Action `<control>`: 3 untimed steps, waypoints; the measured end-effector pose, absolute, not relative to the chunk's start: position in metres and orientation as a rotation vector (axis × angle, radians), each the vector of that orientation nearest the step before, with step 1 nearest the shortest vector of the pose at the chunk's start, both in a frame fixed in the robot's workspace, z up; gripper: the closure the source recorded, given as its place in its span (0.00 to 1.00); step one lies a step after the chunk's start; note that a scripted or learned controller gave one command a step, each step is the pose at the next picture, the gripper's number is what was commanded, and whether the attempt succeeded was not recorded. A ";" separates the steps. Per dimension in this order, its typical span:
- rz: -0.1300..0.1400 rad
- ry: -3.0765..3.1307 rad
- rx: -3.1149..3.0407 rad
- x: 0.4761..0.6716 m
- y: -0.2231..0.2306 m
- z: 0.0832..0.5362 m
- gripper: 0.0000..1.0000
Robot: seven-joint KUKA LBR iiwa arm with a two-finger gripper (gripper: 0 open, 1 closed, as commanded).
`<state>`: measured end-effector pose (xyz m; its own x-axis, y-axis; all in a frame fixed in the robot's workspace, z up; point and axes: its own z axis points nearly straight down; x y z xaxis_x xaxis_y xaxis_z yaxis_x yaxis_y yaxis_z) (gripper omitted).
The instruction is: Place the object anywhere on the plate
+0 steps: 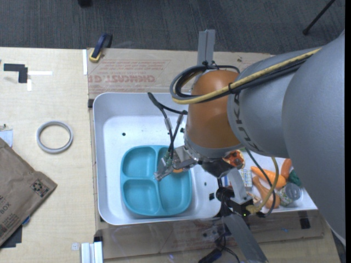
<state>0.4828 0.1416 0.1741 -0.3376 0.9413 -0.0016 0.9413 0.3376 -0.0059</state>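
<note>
A blue plate [142,193] with three compartments lies in the left white bin [109,119], toward its front. My gripper [167,169] hangs low over the plate's right compartment, near the divider ridges. The orange wrist band [211,111] and the grey arm hide most of what lies behind it. A small greenish bit [179,168] shows at the gripper's tip, and I cannot tell what it is or whether it is held. Black cables run from the wrist down to the gripper.
Orange carrot-like items [269,179] and a small can [290,193] lie in the right bin, partly under the arm. On the bench to the left are a tape ring [55,136] and a brown cardboard box [16,196]. A cardboard sheet [131,73] lies behind the bins.
</note>
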 end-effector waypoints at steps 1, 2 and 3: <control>0.009 -2.567 -1.807 0.483 0.142 0.174 0.00; 0.009 -2.567 -1.807 0.483 0.142 0.174 0.00; 0.009 -2.567 -1.807 0.483 0.142 0.174 0.00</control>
<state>0.4828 0.1416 0.1741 -0.3376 0.9413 -0.0016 0.9413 0.3376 -0.0059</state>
